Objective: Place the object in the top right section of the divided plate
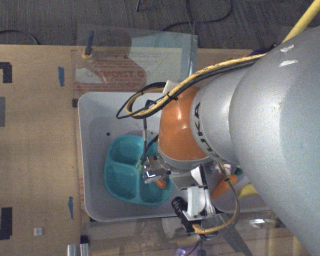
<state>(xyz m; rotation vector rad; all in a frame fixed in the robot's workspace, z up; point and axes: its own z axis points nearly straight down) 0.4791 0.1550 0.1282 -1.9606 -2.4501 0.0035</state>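
Camera view: end effector [156, 176] low over teal divided plate [129, 169] in white bin [90, 143]. Small orange object [160, 183] at its tip, by the plate's right rim. Grip state: cannot tell. Likely placing step; next, confirm section, release.

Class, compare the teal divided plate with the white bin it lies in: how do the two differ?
The divided plate is teal; the bin is white. The plate is rounded and split into sections; the bin is squarer, with straight walls. The plate is smaller, lying inside the bin. The arm covers part of both.
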